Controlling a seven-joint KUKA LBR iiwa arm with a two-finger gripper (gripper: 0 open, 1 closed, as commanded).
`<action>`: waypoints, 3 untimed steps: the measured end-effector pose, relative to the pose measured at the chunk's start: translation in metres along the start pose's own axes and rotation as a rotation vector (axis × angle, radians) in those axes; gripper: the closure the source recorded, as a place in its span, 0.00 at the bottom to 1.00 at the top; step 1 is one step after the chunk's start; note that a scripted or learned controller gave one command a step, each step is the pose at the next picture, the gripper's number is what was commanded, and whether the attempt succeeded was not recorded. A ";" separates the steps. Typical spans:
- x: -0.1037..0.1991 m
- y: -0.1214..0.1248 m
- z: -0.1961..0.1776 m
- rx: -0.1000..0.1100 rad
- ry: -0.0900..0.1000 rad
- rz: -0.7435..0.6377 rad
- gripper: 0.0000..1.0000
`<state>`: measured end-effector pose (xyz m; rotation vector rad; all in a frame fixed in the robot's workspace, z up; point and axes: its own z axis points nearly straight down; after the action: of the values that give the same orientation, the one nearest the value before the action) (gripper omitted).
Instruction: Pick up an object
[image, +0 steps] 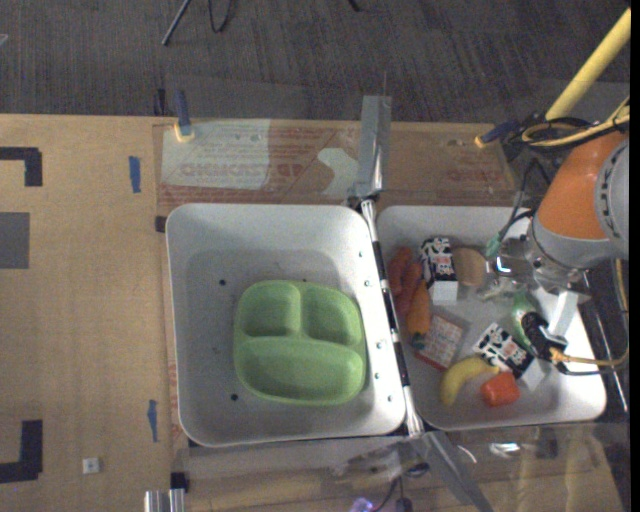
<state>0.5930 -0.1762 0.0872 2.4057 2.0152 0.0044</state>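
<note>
The arm (585, 205), grey with its orange band, reached in over the right bin (575, 400), and its hand (527, 300) hung low above that bin's right half; whether the hand was spread or pressed together could not be told, and nothing could be seen pinched in it. Inside the right bin, a banana (462, 378) lay near the front wall, with an orange-red piece (500, 390) just beside it on the right. A black-and-white cow-patterned carton (503, 347) lay just behind those two, close to the hand. A second cow-patterned carton (437, 264) stood toward the bin's back, a brown rounded item (469, 265) just to its right. Orange carrot-like pieces (410, 290) lay along the bin's left wall. Left of the right bin, the left bin (200, 250) held a green divided tray (299, 342). Both bins sat on the cardboard-covered surface (80, 300).
</note>
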 end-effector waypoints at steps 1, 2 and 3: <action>-0.045 -0.055 -0.001 0.002 0.005 0.113 1.00; -0.026 -0.051 -0.001 0.003 0.027 0.091 0.00; -0.012 -0.015 0.001 0.007 0.009 0.477 0.00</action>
<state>0.5764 -0.1853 0.0861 2.8244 1.3960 0.0093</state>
